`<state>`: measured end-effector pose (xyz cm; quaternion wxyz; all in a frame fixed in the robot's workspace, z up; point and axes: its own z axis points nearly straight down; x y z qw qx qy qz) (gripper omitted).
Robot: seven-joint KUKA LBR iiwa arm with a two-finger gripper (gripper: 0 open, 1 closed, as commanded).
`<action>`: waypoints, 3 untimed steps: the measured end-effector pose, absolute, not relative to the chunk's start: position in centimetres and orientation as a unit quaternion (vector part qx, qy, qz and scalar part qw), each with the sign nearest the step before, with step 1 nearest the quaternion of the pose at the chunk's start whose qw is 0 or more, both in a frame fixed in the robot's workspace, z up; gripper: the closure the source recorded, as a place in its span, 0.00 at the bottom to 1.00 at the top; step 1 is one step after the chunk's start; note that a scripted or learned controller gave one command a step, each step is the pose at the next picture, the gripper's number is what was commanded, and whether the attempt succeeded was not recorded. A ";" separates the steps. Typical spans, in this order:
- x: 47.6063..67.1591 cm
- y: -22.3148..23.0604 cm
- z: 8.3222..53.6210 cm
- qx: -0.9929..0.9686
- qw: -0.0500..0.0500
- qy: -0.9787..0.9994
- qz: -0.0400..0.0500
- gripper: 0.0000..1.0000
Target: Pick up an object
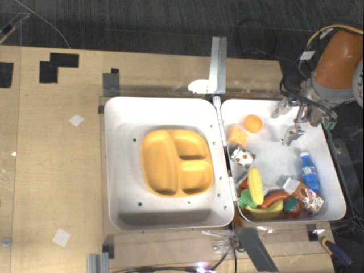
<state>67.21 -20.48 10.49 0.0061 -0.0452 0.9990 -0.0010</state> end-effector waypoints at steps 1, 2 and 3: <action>65.0 -20.4 8.8 -0.027 0.005 1.000 0.000 0.00; 67.0 -20.5 9.7 0.043 0.000 0.999 0.000 0.00; 64.0 -20.6 10.8 0.205 0.006 0.979 0.000 0.00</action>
